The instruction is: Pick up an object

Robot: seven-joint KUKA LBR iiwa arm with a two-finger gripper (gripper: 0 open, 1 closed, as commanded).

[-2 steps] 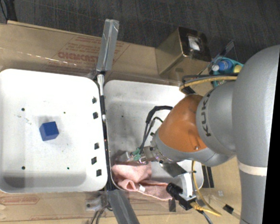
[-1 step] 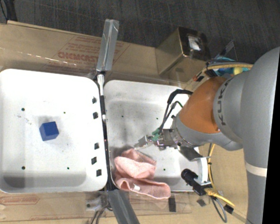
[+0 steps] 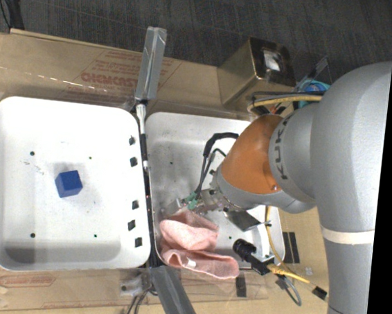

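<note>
just low in the right bin (image 3: 177, 133), gripper (image 3: 192, 203) above pink cloth (image 3: 190, 246), finger state unclear; blue cube (image 3: 68, 183) apart, left bin (image 3: 19, 120)

The arm (image 3: 335, 153) bears "KU" of its brand; the cardboard's (image 3: 73, 70) red print is unreadable

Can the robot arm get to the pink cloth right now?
Probably yes. The pink cloth lies uncovered in the right bin, and the gripper hangs just above its upper edge, with nothing between them.
</note>
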